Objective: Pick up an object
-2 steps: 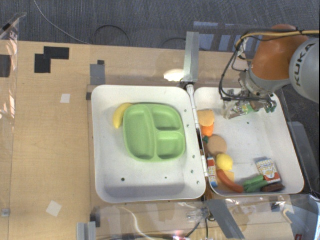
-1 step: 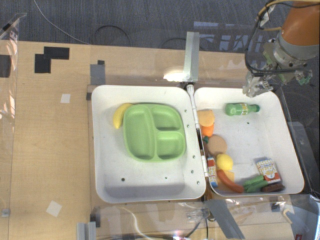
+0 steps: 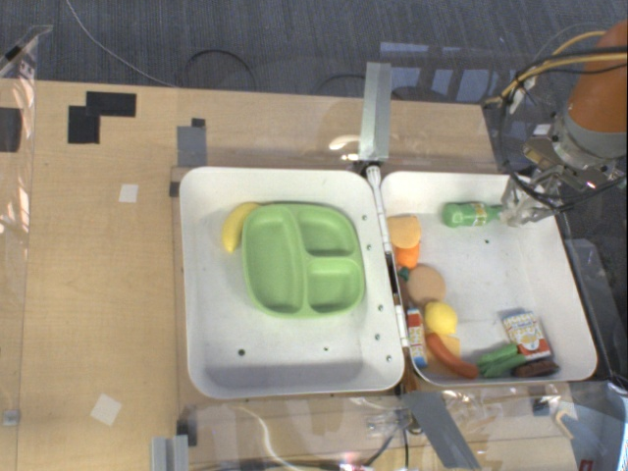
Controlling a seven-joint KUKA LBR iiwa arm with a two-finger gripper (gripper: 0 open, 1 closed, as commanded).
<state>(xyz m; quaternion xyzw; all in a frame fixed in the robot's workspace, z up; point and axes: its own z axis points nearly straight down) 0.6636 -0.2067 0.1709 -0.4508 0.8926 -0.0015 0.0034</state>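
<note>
On the wooden table point(image 3: 88, 292) sit two shallow white bins side by side. The left bin point(image 3: 211, 351) carries a green divided plate point(image 3: 299, 260), lying flat near the bin's middle, with a yellow banana point(image 3: 234, 227) tucked against the plate's upper left edge, partly hidden beneath it.

The right bin point(image 3: 510, 273) holds the rest. A green bottle point(image 3: 469, 214) lies on its side near the bin's far edge, its cap end pointing right. Along the left wall runs a row of toy foods: an orange rounded piece point(image 3: 403, 230), a smaller orange item point(image 3: 406, 255) just below it, a tan roundish piece point(image 3: 425, 284), and a yellow lemon point(image 3: 441, 318). Below the lemon lies a red-orange sausage-like piece point(image 3: 449, 356), with a green vegetable point(image 3: 501, 359) and a dark brown item point(image 3: 535, 368) beside it along the near wall. A small printed carton point(image 3: 522, 330) rests just above those two.

The arm point(image 3: 599, 116) enters at the upper right, its orange band visible above the grey wrist, yellow cables looping over it. The claw point(image 3: 525, 209) hangs at the right bin's far right corner, just beside the bottle's cap end, possibly touching it; the tangle of metal there is too unclear to tell how the claw stands, spread or pressed together. Nothing is visibly pinched in it.
</note>
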